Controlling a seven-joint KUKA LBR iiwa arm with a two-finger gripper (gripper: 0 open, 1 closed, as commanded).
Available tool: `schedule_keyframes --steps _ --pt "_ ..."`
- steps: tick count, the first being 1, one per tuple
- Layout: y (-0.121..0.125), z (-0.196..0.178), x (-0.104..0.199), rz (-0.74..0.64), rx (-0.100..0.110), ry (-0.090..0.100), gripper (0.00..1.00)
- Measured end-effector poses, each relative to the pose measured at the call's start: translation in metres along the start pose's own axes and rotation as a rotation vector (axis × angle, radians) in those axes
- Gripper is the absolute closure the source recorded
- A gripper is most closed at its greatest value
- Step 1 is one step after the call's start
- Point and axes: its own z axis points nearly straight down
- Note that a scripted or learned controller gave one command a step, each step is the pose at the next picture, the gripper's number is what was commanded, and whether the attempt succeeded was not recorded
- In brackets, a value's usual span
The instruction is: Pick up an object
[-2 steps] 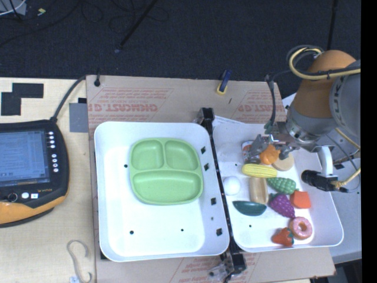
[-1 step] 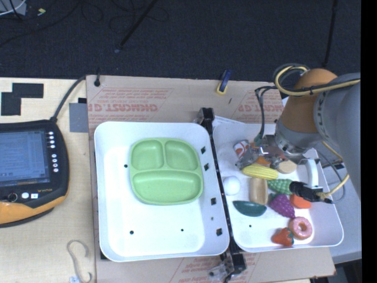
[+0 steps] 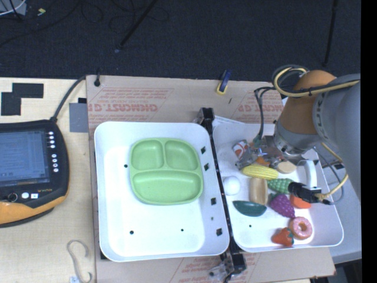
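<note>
The right bin (image 3: 247, 237) holds a heap of toy food. In it lie a yellow corn cob (image 3: 260, 172), a tan bread stick (image 3: 257, 190), a white egg (image 3: 232, 186), a dark teal leaf-shaped piece (image 3: 249, 207), purple grapes (image 3: 282, 205), a pink doughnut (image 3: 301, 227) and a red strawberry (image 3: 283, 236). My gripper (image 3: 258, 155) hangs low over the bin's far part, just above the corn cob and beside a small red and white item (image 3: 238, 149). The wrist and cables hide what lies under it.
A green divided plate (image 3: 165, 171) rests in the left bin (image 3: 118, 229). A black clamp bar (image 3: 216, 175) runs between the bins. A tablet-like pendant (image 3: 29, 164) sits at the bench's left, and a blue and yellow clip (image 3: 223, 82) lies behind the bins.
</note>
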Motion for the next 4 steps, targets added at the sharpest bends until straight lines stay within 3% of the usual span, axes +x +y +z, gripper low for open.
schedule_keyframes --steps 1,3,4 --pt "0.000 -0.010 -0.001 0.002 0.002 0.001 1.00" --pt "-0.002 -0.128 -0.017 0.001 -0.008 -0.003 1.00" --pt "-0.001 -0.141 -0.018 -0.002 -0.004 -0.001 1.00"
